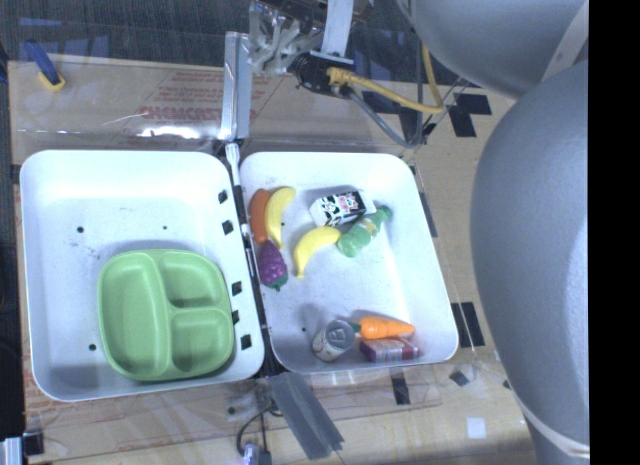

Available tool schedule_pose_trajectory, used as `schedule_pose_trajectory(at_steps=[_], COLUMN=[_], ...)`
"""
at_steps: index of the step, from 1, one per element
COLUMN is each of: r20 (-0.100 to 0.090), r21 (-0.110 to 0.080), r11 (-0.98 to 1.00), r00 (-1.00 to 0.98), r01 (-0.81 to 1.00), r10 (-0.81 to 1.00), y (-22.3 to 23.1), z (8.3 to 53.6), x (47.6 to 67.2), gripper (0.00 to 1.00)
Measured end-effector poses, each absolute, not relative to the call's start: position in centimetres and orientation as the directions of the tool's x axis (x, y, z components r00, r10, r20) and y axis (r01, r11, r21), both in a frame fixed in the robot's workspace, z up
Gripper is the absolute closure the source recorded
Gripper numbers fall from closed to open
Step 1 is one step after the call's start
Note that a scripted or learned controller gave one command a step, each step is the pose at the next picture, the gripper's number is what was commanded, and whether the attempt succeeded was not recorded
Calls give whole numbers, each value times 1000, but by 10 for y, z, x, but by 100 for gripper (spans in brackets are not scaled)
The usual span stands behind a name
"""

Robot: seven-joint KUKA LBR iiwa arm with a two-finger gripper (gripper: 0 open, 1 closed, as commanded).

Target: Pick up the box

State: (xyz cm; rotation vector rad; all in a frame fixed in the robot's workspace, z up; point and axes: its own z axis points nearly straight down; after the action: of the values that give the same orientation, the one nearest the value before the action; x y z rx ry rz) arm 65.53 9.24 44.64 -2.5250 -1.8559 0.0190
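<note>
Box not picked yet, pincer parked up top

So the box (pixel 336 207), the little white one with black cow-ish print, sits in the right bin (pixel 425 253) toward 12 o'clock; a green bottle (pixel 360 234) touches it on the 4 o'clock side, and two bananas (pixel 297 230) lie just beside it at 8 o'clock; a carrot (pixel 384 329), a can (pixel 333 339) and a reddish pack (pixel 390 351) cluster down at 6 o'clock; the left bin (pixel 40 253) carries a green divided plate (pixel 165 313).

The pincer (pixel 272 45) hangs above the far edge of the counter (pixel 120 93), at 11 o'clock from the box and well apart from it; can't tell if it's wide or narrow, too cluttered up there.

My read: approach step, nothing grabbed; next it'd need to swing toward 5 o'clock, line up over the box, and drop without nudging the bottle.
</note>
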Motion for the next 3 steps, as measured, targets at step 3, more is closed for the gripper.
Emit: schedule_pose_trajectory(at_steps=[3], r20=[-1], r21=[-1], r11=[-149], r00=[149], r01=[989], r10=[989], y=[141], z=[383], x=[589], gripper=[0])
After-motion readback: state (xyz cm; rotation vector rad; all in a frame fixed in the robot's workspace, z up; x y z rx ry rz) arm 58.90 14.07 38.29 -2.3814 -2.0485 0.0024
